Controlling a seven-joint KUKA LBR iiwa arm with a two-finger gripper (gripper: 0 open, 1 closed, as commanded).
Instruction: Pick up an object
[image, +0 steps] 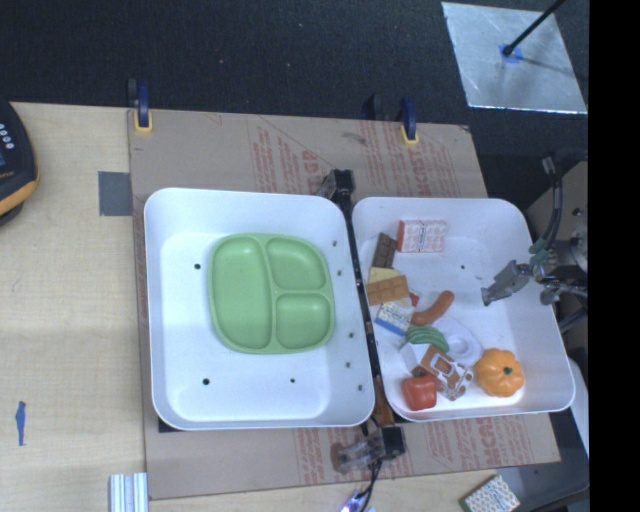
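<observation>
You are looking down on two shallow white plastic bins set side by side on a brown cardboard sheet (300, 150). The left bin (170, 390) holds a pale green three-compartment plastic tray (270, 292), lying flat near its centre.

The right bin (545, 400) carries the clutter. At its 12 o'clock sits a small white-and-red printed packet (422, 236). Toward 9 o'clock, close to the wall shared with the left bin, a dark brown bar (384, 250) lies just above a tan bread-like block (387, 289). Near the middle you see an orange-red sausage-shaped toy (432, 307), tilted, and just below it a blue-and-white wrapper (393, 318) and a green curved piece (424, 336). Down at 6 o'clock a red blocky toy (419, 392) rests beside a small patterned brown-and-white item (447, 371). At 5 o'clock an orange toy pumpkin (499, 372) sits by itself near the bin's lower wall.

The grey two-finger gripper (503, 284) comes in from 3 o'clock over the right bin, hanging above bare white floor, well apart from the pumpkin and the sausage toy. Nothing sits between its fingers; whether they are spread or closed you cannot tell from this angle.
</observation>
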